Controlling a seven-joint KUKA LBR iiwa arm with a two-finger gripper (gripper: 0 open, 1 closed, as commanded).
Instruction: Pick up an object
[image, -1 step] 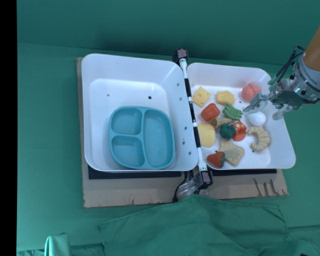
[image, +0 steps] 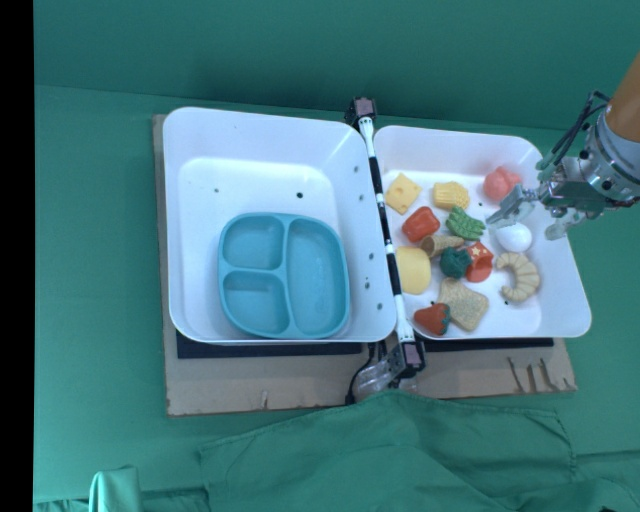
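Strawberry at near rim | tool spread open above egg

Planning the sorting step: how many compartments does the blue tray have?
3. The blue tray lies in the left bin: two small compartments stacked on its left side, upper and lower, and one long compartment on its right.

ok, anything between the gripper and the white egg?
Nothing visible. The gripper hangs over the right bin just above the white egg; the croissant and pink piece lie beside it, apart.
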